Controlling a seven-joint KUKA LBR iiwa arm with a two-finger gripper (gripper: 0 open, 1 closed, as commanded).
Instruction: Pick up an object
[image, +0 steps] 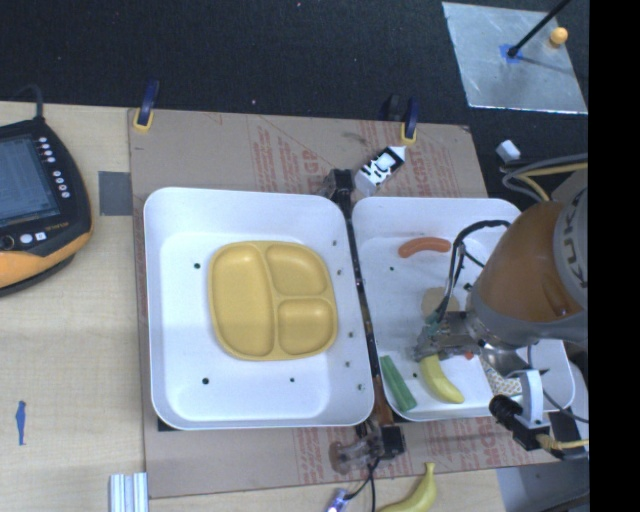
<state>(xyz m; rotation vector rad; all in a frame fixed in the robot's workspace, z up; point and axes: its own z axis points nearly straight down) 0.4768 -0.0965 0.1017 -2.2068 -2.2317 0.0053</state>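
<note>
Camera view: jaws (437, 352) perhaps touching banana (441, 380)

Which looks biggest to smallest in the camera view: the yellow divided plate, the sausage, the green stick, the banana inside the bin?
1. Yellow divided plate, by far.
2-4. Sausage, green stick and banana look about alike in length, so I won't rank them. The arm also hides the banana's upper end.
</note>
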